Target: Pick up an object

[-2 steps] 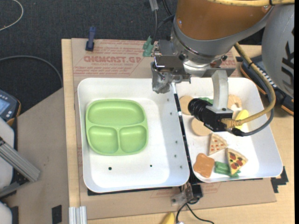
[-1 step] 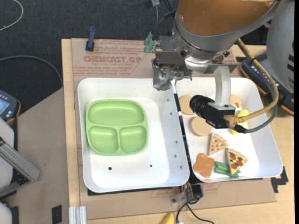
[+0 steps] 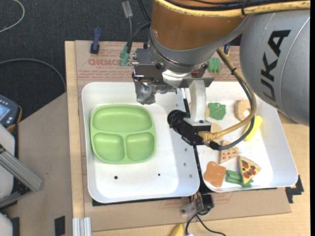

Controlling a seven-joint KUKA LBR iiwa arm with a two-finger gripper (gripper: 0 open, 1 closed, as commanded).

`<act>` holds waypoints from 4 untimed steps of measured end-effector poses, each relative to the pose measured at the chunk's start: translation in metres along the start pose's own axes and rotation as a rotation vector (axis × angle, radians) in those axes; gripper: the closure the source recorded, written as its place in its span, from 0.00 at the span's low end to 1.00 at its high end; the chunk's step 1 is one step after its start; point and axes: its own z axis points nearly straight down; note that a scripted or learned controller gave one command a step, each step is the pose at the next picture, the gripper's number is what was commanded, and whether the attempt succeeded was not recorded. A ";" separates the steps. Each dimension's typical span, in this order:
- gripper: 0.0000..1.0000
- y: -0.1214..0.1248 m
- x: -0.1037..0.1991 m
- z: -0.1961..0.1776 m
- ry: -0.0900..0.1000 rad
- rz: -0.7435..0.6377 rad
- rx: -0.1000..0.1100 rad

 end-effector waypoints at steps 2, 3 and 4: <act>1.00 -0.013 -0.036 0.007 0.004 0.003 -0.010; 1.00 -0.013 -0.011 0.028 0.000 0.002 -0.001; 1.00 -0.013 -0.011 0.016 0.002 0.002 -0.005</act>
